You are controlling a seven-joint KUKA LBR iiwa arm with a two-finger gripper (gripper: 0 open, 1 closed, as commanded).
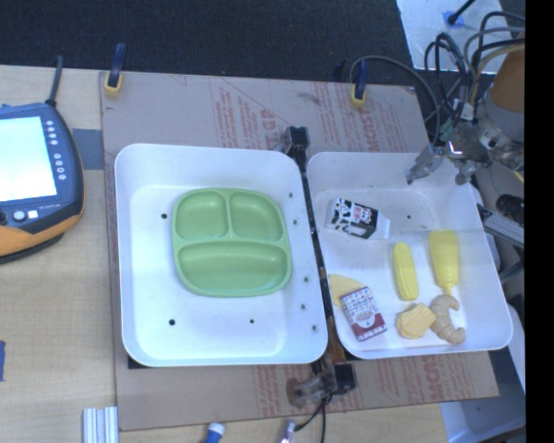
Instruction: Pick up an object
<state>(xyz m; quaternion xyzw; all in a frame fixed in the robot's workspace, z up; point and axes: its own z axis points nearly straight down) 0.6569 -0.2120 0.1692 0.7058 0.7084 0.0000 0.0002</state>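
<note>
Camera view. The grey two-finger gripper (440,164) hangs over the far right corner of the right shallow white bin (499,335), its jaws spread apart and holding nothing. In this bin lie a black-and-white carton (356,219) near the far left corner, a yellow corn cob (404,270) and a yellow bottle (444,257) side by side at the centre, and a red-and-white box (362,312), a yellow wedge (343,287) and tan pastries (431,320) along the near edge. The left shallow white bin (143,330) holds a green three-compartment plastic plate (230,243).
</note>
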